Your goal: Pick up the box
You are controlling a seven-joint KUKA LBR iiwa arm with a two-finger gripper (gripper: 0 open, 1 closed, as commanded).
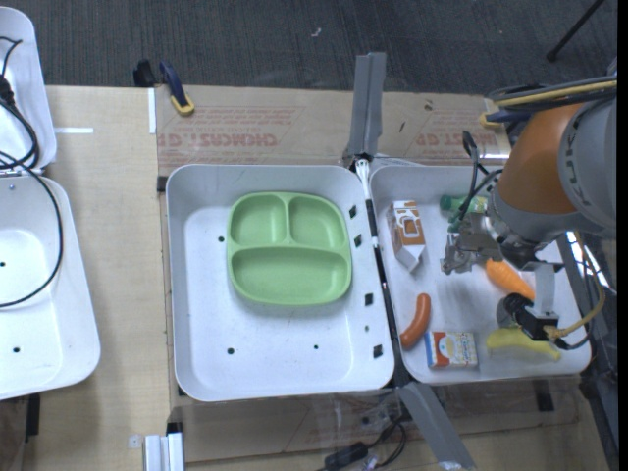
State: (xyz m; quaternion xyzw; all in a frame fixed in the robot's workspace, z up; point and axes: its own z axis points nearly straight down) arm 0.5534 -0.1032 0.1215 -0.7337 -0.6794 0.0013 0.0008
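Two bins on surface (108,116). Box (453,349) lay at lower edge of right bin (412,180), sausage (416,320) just left, banana (520,342) right. Jaws (459,255) above, state indiscernible. Green plate (289,248) in left bin (196,361).

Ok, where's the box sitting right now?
In the camera view, the box lies flat at the near edge of the right bin, right of the sausage, left of the banana.

Robotics lab: bench (118,165), two bins (196,361)
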